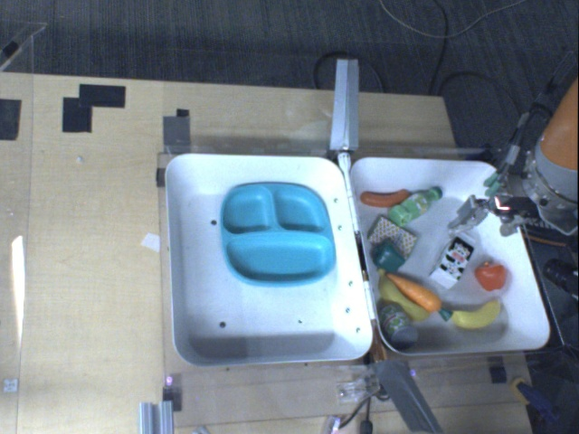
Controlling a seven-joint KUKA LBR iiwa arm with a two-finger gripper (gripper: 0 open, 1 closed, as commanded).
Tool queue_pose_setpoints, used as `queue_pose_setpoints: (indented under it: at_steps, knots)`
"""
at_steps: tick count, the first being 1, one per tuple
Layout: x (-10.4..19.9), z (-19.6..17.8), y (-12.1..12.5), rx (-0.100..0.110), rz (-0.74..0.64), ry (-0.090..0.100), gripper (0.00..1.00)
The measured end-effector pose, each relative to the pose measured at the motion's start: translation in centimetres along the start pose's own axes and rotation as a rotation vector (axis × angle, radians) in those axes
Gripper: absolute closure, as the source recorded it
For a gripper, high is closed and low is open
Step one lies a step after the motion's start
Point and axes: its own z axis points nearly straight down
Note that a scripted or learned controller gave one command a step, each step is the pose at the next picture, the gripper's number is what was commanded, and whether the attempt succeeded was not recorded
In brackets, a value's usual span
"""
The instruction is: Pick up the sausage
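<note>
Two white bins sat side by side on the bench — the left bin (185, 269) carried a blue divided plate (276, 233). In the right bin (534, 319), the sausage (385, 198) lay at the far left corner, touching a green bottle (416, 205). The gripper (482, 208) hovered over the bin's right side — well apart from the sausage, beyond the bottle; whether it was clenched or released could not be told.

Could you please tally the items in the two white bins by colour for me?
Blue: 1, divided plate
Green: 1, bottle
Red-orange: 3, sausage, carrot, tomato
Yellow: 1, banana
White: 1, small carton
Teal: 1, cup
Total: 8 clear ones; several others are too jumbled to count.
</note>
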Motion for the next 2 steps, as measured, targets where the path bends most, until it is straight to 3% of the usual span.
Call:
queue_pose_setpoints:
  at_steps: [1, 2]
  knots:
    - [1.8, 4.8, 5.7, -0.002, -0.151, 0.000, 0.00]
    - [1.5, 0.6, 3.4, -0.004, -0.285, -0.001, 0.00]
